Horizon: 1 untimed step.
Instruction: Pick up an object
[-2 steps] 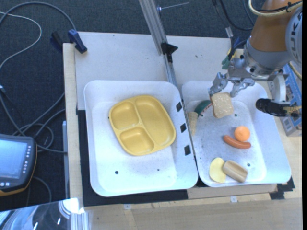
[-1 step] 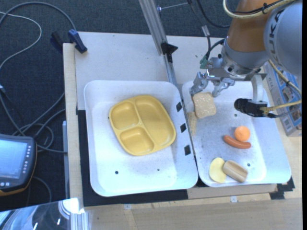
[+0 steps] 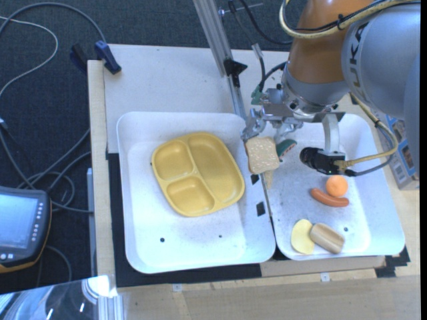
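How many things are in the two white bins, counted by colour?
Yellow: 2, the divided plate and the flat yellow piece
Orange: 2, the ball and the sausage
Tan: 2, the toast slice and the bread roll
Total: 6

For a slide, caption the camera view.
KUKA gripper above a toast slice at the bins' divide; yellow divided plate in left bin.

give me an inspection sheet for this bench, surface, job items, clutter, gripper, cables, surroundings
Surface: two white bins, left bin and right bin, side by side.
Job's things: toast slice hanging under the gripper over the bins' shared edge; orange ball, sausage, yellow slice and bread roll in the right bin.
Clutter: yellow divided plate in the left bin.
Gripper: above the toast; grip unclear.
Cables: yellow hose along the wrist.
Surroundings: handheld screen on dark floor.
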Tool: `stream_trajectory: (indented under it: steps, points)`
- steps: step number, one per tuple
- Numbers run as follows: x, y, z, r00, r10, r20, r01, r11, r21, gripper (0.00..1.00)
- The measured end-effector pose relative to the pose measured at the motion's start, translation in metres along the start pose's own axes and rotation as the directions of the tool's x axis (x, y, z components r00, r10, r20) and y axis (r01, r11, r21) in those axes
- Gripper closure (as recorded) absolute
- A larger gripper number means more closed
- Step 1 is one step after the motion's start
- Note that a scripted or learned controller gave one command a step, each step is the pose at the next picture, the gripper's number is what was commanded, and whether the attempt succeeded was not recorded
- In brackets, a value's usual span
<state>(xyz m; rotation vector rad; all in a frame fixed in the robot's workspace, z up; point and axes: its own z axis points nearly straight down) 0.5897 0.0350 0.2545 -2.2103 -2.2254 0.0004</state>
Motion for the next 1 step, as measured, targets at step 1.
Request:
stream_trajectory:
  steps: [1]
  points:
    - [0.0573,-0.0167,0.0109,1.000,-0.001,0.001,0.001,1.000,0.001,1.00]
